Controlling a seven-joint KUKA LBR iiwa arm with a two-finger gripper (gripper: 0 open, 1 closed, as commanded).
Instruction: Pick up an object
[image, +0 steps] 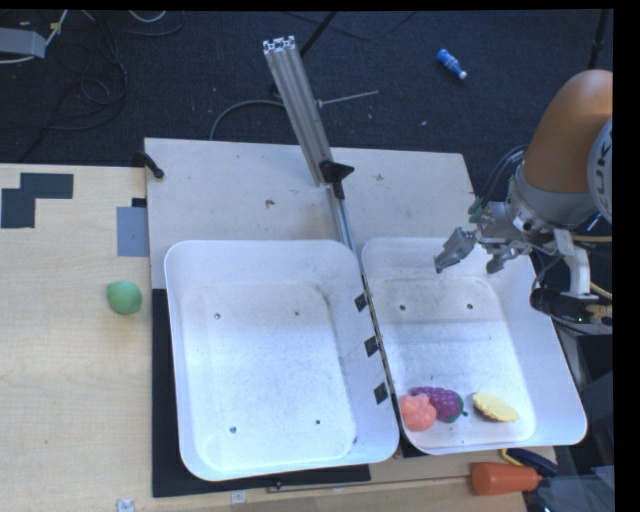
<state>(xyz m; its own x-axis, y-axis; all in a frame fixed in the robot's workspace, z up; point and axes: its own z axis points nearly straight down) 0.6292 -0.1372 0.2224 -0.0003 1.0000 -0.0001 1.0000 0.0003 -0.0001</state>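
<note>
Claw (472, 250) hangs w/ fingers spread wide, nothing in it, over the right bin's (545, 335) far end. Purple grapes (441, 401) sit at its near edge, btwn pink toy (418, 412) and yellow one (495, 407). Prob light, bumpy, kinda slippery plastic, so pinch across the middle.

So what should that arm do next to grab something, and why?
Probably travel toward the near end of the right bin and lower there. The gripper hangs open above the bin's far end with nothing between its jaws, while the pink toy, purple grapes and yellow piece lie at the near end.
</note>
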